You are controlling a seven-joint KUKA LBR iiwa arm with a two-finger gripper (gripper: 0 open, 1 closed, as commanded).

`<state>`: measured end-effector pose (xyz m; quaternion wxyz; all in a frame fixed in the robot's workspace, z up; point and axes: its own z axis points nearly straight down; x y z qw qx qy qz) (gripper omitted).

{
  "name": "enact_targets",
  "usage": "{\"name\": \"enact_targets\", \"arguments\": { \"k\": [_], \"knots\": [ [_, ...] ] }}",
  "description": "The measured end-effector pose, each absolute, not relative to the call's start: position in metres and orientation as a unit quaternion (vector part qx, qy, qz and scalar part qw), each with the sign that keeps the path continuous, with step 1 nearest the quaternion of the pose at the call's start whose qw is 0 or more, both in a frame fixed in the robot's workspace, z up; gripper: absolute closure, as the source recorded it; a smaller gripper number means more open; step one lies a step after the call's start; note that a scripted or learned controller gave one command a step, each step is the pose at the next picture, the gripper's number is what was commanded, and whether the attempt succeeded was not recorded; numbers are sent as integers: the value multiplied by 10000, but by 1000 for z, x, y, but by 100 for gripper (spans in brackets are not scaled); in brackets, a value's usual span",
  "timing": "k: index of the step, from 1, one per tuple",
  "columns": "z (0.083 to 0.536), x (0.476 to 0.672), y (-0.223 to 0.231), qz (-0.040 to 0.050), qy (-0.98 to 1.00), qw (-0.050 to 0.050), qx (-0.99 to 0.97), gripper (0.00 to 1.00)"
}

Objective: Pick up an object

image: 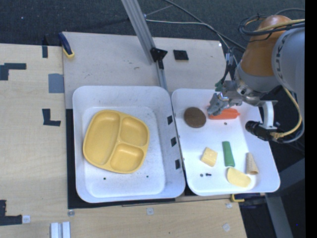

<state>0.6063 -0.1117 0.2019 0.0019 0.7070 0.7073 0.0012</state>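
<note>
- One yellow divided plate (116, 141) — alone in the left bin (81, 103).
- Right bin (267, 180): six items, among them one brown disc (195, 117) and one orange piece (225, 114).
- Gripper (219, 104) above the orange piece, just right of the disc — finger spread unclear.

Robotics lab setup, not a home or kitchen. Grey industrial arm (292, 48) with orange band reaches over a plywood bench (29, 133) holding two white bins (124, 95), side by side. Black tape marks (49, 117) on the bench, loose cables (198, 21) trailing across dark carpet (59, 6), slanted metal pole (141, 24). Toy food (218, 157) and a yellow divided plate (116, 141) as test props.
</note>
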Motion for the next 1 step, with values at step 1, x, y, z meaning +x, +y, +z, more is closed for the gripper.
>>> {"name": "enact_targets", "arguments": {
  "k": [1],
  "knots": [
    [213, 607, -112, 3, 7073, 0, 7069, 100]
  ]
}}
